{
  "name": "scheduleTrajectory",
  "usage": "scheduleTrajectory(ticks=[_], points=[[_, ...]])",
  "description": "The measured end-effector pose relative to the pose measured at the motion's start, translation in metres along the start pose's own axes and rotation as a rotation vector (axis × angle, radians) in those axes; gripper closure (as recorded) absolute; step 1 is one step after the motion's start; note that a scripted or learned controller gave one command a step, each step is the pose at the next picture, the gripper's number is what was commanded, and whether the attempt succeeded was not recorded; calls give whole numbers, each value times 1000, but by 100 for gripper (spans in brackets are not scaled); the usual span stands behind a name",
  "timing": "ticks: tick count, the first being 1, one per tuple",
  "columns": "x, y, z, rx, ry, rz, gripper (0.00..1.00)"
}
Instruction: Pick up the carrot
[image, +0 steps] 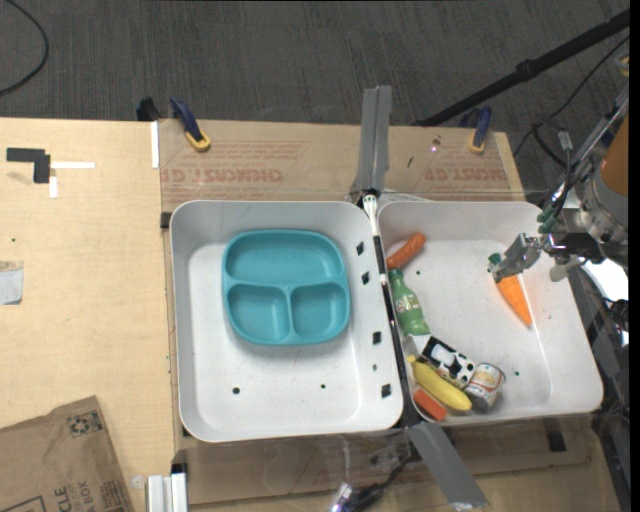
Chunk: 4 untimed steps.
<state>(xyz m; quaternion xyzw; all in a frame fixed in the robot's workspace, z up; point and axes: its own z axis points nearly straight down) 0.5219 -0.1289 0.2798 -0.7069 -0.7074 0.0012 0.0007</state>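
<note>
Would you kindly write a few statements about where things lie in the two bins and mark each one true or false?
1. The carrot lies in the right bin, near its far right side. True.
2. The teal plate sits in the same bin as the carrot. False: it sits in the left bin.
3. The hand is over the right bin, just above the carrot's thick end. True.
4. The banana lies beside the carrot. False: it lies at the right bin's near left corner, well apart from the carrot.
5. The green bottle lies along the right bin's left wall. True.
</note>
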Motion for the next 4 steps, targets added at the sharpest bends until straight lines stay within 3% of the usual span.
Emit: scheduleTrajectory(ticks=[1,2,3,4], points=[[-32,16,85,1,1,-7,0],[-74,63,187,-4,0,111,0],[-75,63,179,-3,-1,114,100],[-83,16,91,-1,0,41,100]])
